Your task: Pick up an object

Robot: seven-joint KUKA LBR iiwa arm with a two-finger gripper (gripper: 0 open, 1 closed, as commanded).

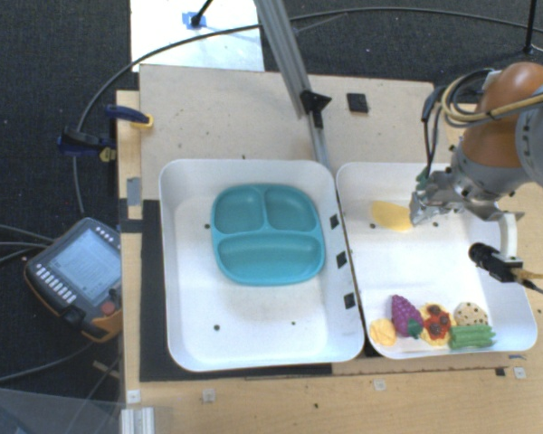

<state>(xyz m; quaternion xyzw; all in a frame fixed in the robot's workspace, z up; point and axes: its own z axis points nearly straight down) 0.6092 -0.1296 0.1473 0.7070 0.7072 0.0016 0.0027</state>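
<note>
While the gripper (pixel 423 212) hangs low in the right bin (pixel 434 269), just right of the yellow piece (pixel 391 215), the approach step seems underway; next it must close on that piece.

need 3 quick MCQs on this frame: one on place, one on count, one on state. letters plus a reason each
1. Where is the teal three-compartment plastic plate?
A. left white bin
B. right white bin
C. bare bench

2. How many toy food pieces cluster along the right white bin's near edge?
A. two
B. five
C. eight

3. The flat yellow toy piece is:
A. lifted
B. lying on the bin floor
C. on the plate

Key: 1 A, it sits inside the left white bin. 2 B, five pieces are side by side. 3 B, it lies flat beside the gripper.
</note>
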